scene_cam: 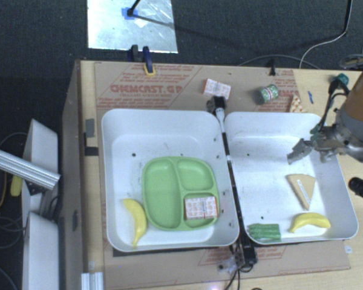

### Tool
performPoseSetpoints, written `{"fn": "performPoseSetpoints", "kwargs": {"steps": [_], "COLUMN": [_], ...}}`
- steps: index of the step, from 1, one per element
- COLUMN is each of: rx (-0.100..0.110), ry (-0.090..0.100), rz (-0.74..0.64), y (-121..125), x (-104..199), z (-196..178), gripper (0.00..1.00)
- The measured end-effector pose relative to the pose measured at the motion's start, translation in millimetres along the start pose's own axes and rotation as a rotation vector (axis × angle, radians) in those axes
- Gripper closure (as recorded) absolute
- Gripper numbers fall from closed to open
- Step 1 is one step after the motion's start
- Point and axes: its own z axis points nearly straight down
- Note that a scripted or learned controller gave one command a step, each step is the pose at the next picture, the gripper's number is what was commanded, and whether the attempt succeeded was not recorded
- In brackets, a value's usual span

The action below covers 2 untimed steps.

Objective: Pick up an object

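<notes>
Over the right bin's (336, 180) right edge, gripper (297, 152) hangs, its opening unclear, approaching; next, descend onto sandwich wedge (302, 190).

The bench (169, 86) is covered in brown cardboard with red print. Two white bins sit straight on it, left bin (118, 132) and right bin (260, 128), touching along the middle. Past the gripper's reach, along the far edge, there's a small green can (268, 93) and a little printed packet (217, 89).
</notes>
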Motion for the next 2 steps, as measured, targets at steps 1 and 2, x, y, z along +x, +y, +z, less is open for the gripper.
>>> {"fn": "performPoseSetpoints", "kwargs": {"steps": [1,2], "rx": [0.001,0.0], "ry": [-0.001,0.0], "rz": [0.002,0.002], "y": [7,-17], "x": [-40,-38], "z": [55,82], "gripper": [0.0,0.0]}}
